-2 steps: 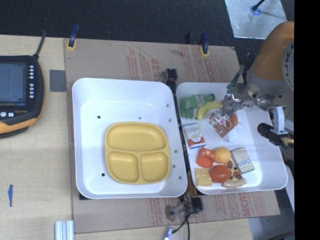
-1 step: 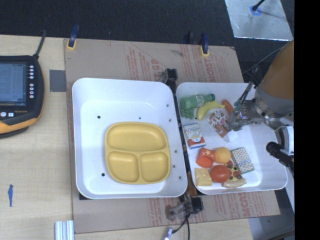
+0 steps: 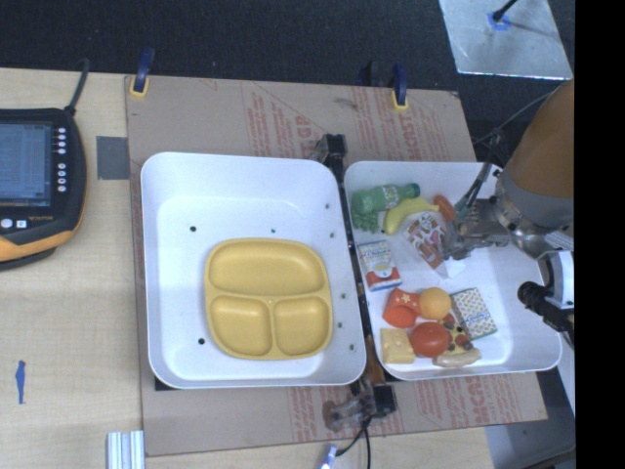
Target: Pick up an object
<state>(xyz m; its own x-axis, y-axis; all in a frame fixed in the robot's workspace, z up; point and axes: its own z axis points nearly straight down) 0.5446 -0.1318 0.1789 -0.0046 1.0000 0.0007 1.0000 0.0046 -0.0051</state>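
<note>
Claw [image 3: 457,245] down in right bin [image 3: 522,306] beside snack packet [image 3: 427,235]; grip state unclear. Yellow tray [image 3: 268,296] in left bin [image 3: 176,262].

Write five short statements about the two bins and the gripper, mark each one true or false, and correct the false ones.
1. The yellow divided plate lies in the left bin. True.
2. The green bottle lies in the left bin. False: it lies in the right bin, near its far left corner.
3. The gripper is over the right bin, beside the snack packet. True.
4. The tomato sits on the yellow divided plate. False: it sits in the right bin, among the toys near the front.
5. A black and orange handheld controller rests on the bench left of the bins. True.
</note>
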